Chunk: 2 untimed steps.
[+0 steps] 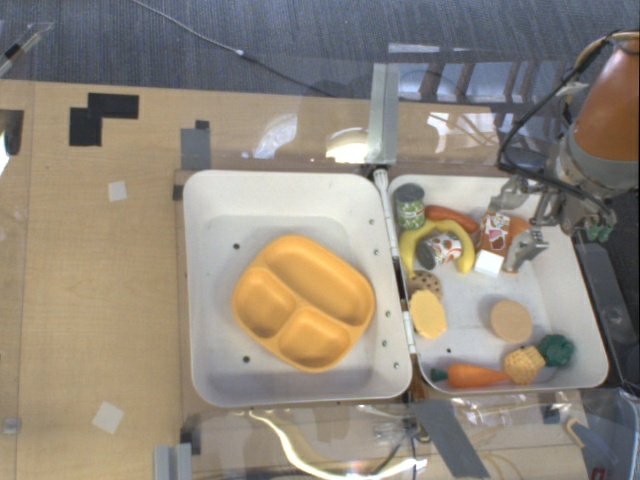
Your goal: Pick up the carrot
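Note:
The carrot (pixel 477 375), orange and slim, lies along the front wall of the right bin (pixel 590 363), pointing left, beside a yellow knobbly toy (pixel 524 364). My gripper (pixel 521 222) hovers over the far right part of that bin, well behind the carrot. Its two silver fingers (pixel 531 245) stand apart, open, with nothing between them. A red and white carton (pixel 494 231) sits just left of the gripper.
The right bin also holds a green can (pixel 409 208), a banana (pixel 455 245), a red-orange sausage shape (pixel 450 216), a tan disc (pixel 511 319), a yellow slice (pixel 429 315) and a green toy (pixel 557 348). A yellow divided plate (pixel 304 300) lies in the left bin (pixel 210 368).

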Motion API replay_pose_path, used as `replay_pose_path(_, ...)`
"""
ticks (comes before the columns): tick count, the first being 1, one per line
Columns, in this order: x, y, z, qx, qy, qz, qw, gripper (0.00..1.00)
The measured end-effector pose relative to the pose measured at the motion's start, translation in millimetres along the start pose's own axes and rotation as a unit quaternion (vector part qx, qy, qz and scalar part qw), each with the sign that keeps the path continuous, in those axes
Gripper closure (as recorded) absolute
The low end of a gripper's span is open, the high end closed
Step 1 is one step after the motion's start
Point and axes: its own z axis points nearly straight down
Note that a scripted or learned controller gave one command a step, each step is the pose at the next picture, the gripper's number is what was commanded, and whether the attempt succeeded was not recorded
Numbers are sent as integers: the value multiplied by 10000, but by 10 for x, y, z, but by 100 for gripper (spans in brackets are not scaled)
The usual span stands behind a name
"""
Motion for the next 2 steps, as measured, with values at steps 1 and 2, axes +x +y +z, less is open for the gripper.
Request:
replay_pose_path(1, 1038, -234, 160, 7, 10, 114, 9999, 0)
replay_pose_path(2, 1057, -589, -132, 14, -11, 274, 9996, 0)
